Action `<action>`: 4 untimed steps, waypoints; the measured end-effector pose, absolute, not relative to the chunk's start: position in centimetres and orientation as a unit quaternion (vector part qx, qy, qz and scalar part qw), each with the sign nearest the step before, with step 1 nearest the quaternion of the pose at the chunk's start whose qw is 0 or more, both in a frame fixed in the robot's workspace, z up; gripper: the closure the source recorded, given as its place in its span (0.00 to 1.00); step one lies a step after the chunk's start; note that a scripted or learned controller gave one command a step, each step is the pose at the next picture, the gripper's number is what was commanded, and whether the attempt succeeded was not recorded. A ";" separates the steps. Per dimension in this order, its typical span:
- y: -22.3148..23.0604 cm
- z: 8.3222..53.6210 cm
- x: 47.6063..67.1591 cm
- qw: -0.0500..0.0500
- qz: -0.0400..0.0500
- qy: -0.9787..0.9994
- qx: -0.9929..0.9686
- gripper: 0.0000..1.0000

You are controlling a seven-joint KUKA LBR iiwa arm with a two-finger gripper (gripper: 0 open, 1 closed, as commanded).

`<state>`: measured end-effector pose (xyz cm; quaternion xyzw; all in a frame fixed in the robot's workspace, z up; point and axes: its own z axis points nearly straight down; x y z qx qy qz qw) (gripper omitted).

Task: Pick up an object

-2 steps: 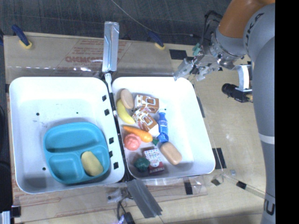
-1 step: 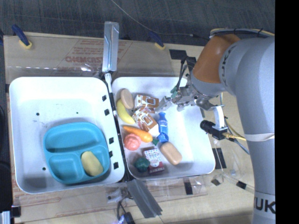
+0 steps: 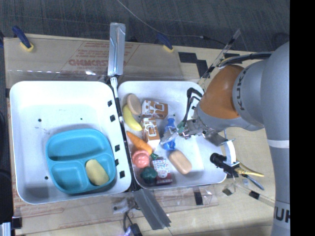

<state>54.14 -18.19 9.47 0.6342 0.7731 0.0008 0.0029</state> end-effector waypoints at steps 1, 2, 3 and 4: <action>-16.1 12.0 51.3 -0.003 -0.001 0.742 0.670 0.00; -18.1 9.2 54.4 -0.001 0.000 0.786 0.618 0.00; -18.2 10.1 54.4 -0.002 -0.001 0.787 0.616 1.00; -14.1 20.6 61.9 0.000 0.001 0.748 0.663 1.00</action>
